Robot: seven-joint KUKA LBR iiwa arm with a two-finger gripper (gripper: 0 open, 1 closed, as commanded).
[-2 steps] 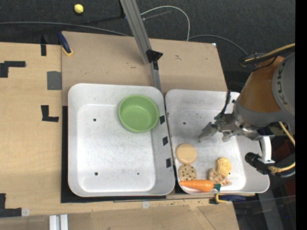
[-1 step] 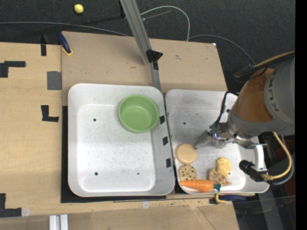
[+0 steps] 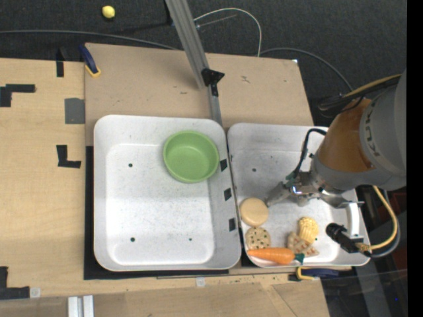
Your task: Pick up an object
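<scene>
Two white bins (image 3: 109,177): green bowl (image 3: 191,156) left, food items right; no legible writing; jaws (image 3: 281,195) state unclear.

My arm (image 3: 370,137) reaches in from the right edge of the bench, its grey body and orange band bent over the right bin's right side. Its gripper (image 3: 281,193) hangs low inside that bin, near the middle, pointing left and downward, the wrist turned toward the bin's front edge.
</scene>
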